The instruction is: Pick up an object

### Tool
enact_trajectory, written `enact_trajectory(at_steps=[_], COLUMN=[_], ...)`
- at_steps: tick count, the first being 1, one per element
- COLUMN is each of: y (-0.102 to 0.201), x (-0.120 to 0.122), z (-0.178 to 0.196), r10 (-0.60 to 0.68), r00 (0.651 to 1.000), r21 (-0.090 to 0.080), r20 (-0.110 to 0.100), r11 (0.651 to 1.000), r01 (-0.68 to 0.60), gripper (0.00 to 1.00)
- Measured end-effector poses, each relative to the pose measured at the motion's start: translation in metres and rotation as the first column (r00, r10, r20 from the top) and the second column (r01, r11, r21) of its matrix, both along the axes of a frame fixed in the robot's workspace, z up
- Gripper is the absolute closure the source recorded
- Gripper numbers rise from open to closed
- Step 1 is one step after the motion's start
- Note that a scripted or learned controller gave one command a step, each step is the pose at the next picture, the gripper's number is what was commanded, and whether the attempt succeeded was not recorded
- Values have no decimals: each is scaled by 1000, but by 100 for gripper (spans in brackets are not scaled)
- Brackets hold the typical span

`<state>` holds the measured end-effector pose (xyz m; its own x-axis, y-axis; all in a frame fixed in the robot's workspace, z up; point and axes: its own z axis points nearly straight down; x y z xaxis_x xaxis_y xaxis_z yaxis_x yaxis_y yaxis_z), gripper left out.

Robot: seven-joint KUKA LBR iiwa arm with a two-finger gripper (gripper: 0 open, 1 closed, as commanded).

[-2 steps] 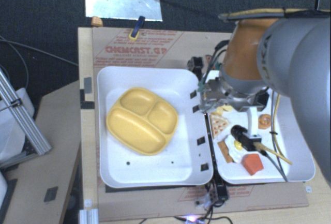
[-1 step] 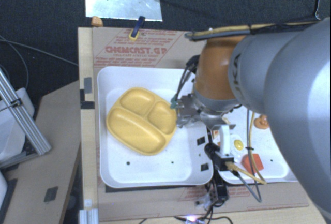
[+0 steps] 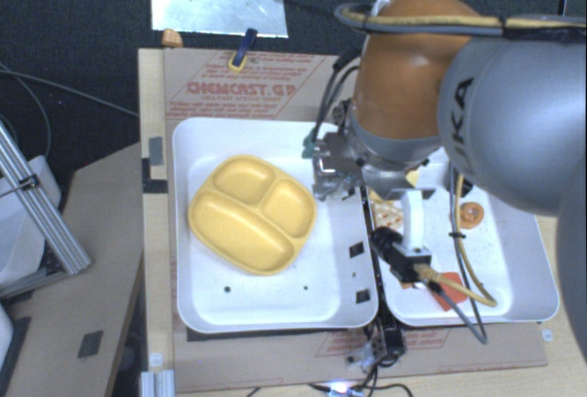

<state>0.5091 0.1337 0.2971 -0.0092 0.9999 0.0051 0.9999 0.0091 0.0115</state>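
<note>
Over the right edge of the left shallow white plastic bin (image 3: 197,294), the claw (image 3: 332,173), its state impossible to tell, is being hung beside the yellow three-compartment plastic plate (image 3: 252,213), whose raised rim should be targeted squarely.

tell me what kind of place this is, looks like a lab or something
Probably a robotics lab test bench. A grey industrial arm with an orange band reaches over two shallow white plastic bins set on brown cardboard, one holding a yellow divided plastic plate, with loose cables around.

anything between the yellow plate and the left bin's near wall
In the camera view, just bare white bin floor with a few dark specks lies between the yellow divided plate and the left bin near wall.
</note>
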Motion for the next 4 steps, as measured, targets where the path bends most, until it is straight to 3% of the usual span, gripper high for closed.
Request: enact_trajectory(at_steps=[4], y=[-2], x=[3], z=[36], r10=[19], r00=[1000], r21=[-4], r20=[-1], r11=[1000], r01=[-19], gripper=[100])
